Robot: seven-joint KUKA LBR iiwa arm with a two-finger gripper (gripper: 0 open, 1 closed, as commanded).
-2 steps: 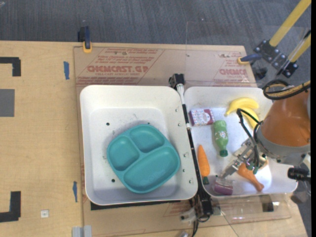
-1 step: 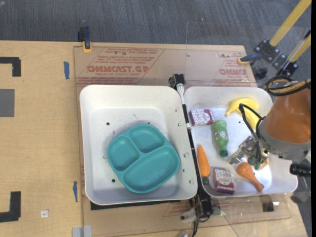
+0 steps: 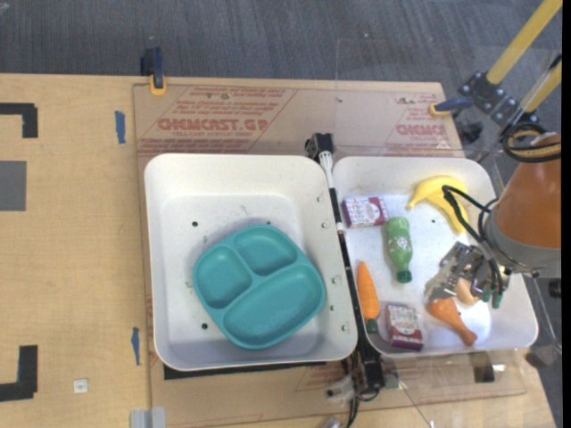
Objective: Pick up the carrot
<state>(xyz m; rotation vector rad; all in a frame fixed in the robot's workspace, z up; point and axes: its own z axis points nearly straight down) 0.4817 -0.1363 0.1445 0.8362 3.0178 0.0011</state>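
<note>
Right bin [image 3: 510, 333] holds carrot [image 3: 367, 291] by its left wall, green bottle [image 3: 398, 248], banana [image 3: 434, 191], two small boxes. Gripper [image 3: 459, 279] low near an orange toy [image 3: 451, 317]. Teal divided plate [image 3: 259, 285] in left bin [image 3: 169, 239].

carrot [image 3: 368, 290]: small, orange, green nub at its lower end. Lies flat on the floor of the right bin, along the bin's left wall, tip pointing up-frame, roughly parallel to the wall. A purple-and-white box sits just to its lower right.
</note>
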